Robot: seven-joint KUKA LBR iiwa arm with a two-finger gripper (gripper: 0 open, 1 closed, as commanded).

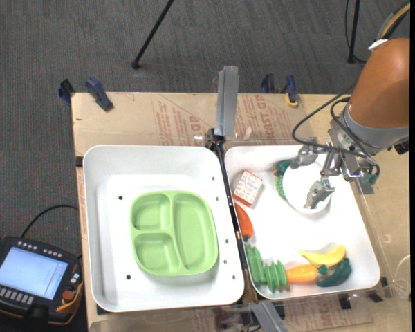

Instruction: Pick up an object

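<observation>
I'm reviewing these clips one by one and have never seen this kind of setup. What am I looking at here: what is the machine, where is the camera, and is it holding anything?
One camera looks down at a slant on a bench with two shallow white bins side by side. The grey arm with the orange band is a robot reaching in from the right. At its tip is a two-finger pincer, open and holding nothing. It hangs over a white bowl with a green rim in the right bin.

That bin also holds a small red and white box, a banana, a carrot and other toy food along its near and left edges. The left bin holds a green divided plate. The job is to pick up any object; nothing is picked up yet.
</observation>
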